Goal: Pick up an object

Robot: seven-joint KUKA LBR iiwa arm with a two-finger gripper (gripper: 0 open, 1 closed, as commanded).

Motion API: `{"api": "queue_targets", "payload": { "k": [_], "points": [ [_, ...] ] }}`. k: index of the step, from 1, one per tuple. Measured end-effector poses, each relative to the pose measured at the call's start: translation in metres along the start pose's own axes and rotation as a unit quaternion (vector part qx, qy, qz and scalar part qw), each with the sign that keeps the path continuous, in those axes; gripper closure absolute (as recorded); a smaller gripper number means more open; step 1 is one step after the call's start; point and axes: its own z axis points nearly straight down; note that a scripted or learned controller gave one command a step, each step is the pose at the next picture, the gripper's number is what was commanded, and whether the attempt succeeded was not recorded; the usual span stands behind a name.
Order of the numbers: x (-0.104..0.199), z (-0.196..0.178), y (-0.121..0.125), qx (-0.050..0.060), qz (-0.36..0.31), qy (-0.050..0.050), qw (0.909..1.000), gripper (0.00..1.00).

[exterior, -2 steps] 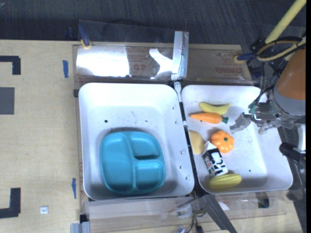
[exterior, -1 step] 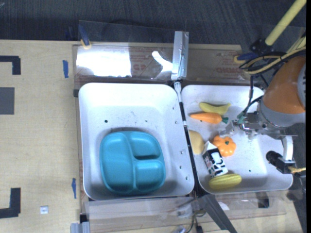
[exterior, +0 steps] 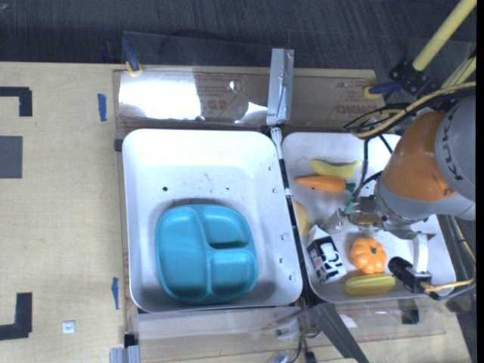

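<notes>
Here the grey arm (exterior: pixel 454 146), with its orange band, reaches in from the right over the right bin (exterior: pixel 299 151), and the gripper (exterior: pixel 354 212) hangs low near the middle of that bin. Whether the gripper is open or closed cannot be told from this angle, and nothing can be seen held in it. The objects to pick lie around it in the right bin. A yellow toy banana (exterior: pixel 334 167) sits near the far wall, with an orange toy carrot (exterior: pixel 321 184) just in front of it. A small orange toy pumpkin (exterior: pixel 368 255) lies just beside the gripper on the near side. A long yellow toy (exterior: pixel 369 283) rests close to the near wall, right by the pumpkin. A black-and-white printed item (exterior: pixel 325 259) lies to the pumpkin's left, and a pale yellowish piece (exterior: pixel 302 219) leans by the bin's left wall. The left bin (exterior: pixel 144 203) holds a blue divided plate (exterior: pixel 206 252) toward its near side. Both bins sit side by side on the tan bench (exterior: pixel 60 203).
</notes>
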Motion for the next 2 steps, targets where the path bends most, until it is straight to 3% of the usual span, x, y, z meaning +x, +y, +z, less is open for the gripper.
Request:
{"api": "queue_targets", "payload": {
  "k": [1, 2],
  "points": [
    [-0.0845, 0.0, -0.0348, 0.002, 0.01, -0.002, 0.9999, 0.0],
    [-0.0843, -0.0086, -0.0345, 0.002, 0.011, -0.002, 0.9999, 1.0]
  ]
}}
